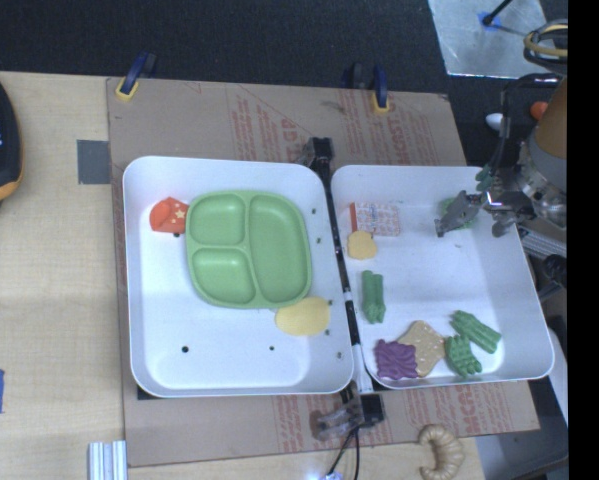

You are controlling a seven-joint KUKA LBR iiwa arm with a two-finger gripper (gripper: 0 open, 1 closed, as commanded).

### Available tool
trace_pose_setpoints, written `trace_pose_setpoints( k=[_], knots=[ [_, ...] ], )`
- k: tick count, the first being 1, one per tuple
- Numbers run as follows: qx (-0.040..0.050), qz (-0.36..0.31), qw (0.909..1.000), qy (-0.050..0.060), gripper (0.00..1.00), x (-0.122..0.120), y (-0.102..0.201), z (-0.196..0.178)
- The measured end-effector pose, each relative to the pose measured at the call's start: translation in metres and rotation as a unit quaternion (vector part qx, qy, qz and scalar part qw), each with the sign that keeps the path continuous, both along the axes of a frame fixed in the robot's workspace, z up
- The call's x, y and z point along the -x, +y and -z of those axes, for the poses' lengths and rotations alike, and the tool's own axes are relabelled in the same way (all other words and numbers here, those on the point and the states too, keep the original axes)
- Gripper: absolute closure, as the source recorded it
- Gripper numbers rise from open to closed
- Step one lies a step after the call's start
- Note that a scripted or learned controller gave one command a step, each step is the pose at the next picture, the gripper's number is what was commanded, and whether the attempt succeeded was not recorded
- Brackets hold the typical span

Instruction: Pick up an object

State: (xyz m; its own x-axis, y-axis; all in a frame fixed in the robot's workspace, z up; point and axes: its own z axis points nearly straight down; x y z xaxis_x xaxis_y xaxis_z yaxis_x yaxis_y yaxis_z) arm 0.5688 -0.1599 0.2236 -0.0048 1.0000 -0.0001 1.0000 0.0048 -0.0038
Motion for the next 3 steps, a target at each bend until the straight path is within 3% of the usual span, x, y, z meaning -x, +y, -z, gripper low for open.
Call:
trace_pose_setpoints(
  k=[1, 2, 3],
  knots=[
    [-0.0033, -0.001, 1.0, 0.007, 0.0, 0.098, 0.07, 0.05],
    [-0.0008, 0.0, 1.0, 0.004, 0.0, 0.095, 0.06, 0.137],
    [0.0028, 0.003, 1.0, -0.004, 0.0, 0.028, -0.03, 0.131]
  ],
)
